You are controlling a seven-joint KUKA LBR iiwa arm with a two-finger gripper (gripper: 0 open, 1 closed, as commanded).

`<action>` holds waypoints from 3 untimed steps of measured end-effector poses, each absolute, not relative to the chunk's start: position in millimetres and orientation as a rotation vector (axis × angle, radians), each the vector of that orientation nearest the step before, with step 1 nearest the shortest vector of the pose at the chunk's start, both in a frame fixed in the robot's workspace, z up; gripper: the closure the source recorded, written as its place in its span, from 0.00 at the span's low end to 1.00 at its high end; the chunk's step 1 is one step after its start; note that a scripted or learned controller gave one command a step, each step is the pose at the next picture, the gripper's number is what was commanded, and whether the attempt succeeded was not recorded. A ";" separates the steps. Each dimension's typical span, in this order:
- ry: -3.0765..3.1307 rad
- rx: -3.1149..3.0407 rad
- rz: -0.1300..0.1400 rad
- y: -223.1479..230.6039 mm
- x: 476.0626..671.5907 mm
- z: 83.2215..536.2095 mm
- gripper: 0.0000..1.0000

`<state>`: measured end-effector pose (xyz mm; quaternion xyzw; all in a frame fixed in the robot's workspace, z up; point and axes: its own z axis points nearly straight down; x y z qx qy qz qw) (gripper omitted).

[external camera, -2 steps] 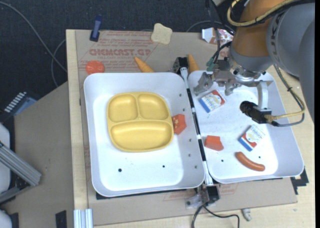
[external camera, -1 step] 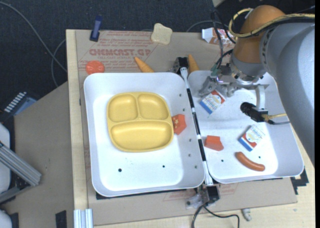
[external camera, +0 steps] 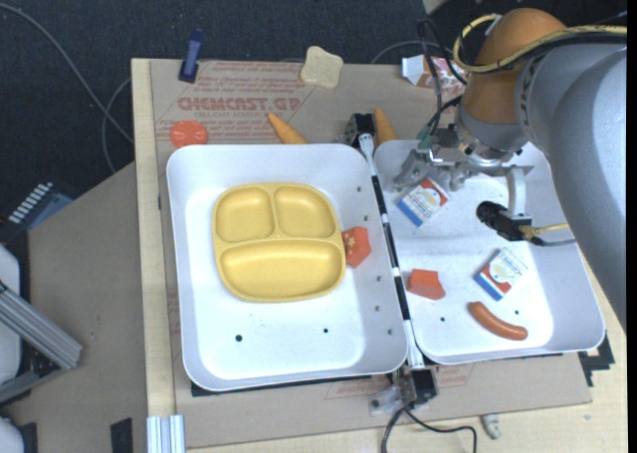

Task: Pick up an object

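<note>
Camera view from above: we see two white bins side by side. Our gripper (external camera: 430, 174) hangs over the far left corner of the right bin (external camera: 557, 327), right above a small milk carton (external camera: 422, 204); we cannot tell how its pincer stands. Nearer in that bin lie a red block (external camera: 426, 284), a second carton (external camera: 501, 273) and a sausage (external camera: 497, 321). The left bin (external camera: 199, 341) holds a yellow divided plate (external camera: 277, 242). We judge the carton, close to the bin wall, could slide or tip away from a grasp
</note>
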<state>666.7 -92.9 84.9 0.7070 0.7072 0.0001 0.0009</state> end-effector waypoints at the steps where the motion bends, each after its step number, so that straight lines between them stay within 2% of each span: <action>1: 2.221 2.219 0.000 -93.2 666.6 84.9 0.00; 3: 2.220 2.219 0.000 -98.4 666.7 84.9 0.00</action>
